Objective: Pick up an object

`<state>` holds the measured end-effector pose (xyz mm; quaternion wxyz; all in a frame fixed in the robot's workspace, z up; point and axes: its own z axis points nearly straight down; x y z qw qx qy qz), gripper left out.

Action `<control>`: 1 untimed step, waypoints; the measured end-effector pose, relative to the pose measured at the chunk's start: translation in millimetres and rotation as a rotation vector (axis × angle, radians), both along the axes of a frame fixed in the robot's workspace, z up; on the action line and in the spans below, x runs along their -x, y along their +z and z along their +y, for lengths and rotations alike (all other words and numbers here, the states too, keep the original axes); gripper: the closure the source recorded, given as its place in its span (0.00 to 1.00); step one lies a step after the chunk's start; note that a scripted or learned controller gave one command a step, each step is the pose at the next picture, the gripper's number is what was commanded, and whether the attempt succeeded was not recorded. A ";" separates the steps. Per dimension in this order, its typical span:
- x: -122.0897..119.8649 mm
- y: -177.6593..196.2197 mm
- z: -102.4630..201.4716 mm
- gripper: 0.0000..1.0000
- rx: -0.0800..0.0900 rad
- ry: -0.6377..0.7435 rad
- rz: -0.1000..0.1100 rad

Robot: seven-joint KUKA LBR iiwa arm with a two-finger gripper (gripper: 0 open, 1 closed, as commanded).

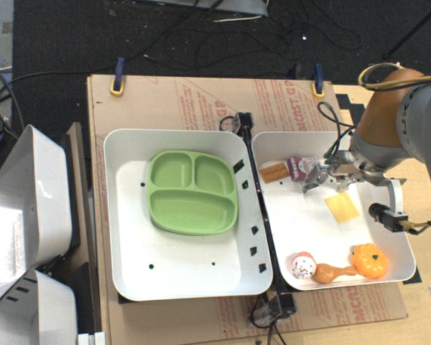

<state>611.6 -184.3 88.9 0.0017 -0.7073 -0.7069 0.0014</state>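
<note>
Beside flat yellow square (342, 208), tool (323, 176).

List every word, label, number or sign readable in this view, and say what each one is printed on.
Red print on the cardboard sheet under the bins: letters are visible but mirrored or upside down, and too blurred to quote with confidence.
Red print along the cardboard's right edge: also too blurred to read.
Purple packet in the right bin: some pale marking, too small to read.
Green divided plate: no text.
</note>
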 end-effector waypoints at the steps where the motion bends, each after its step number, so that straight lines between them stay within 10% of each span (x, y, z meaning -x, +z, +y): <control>1: -1.8 14.1 -0.3 1.00 0.001 0.000 -0.007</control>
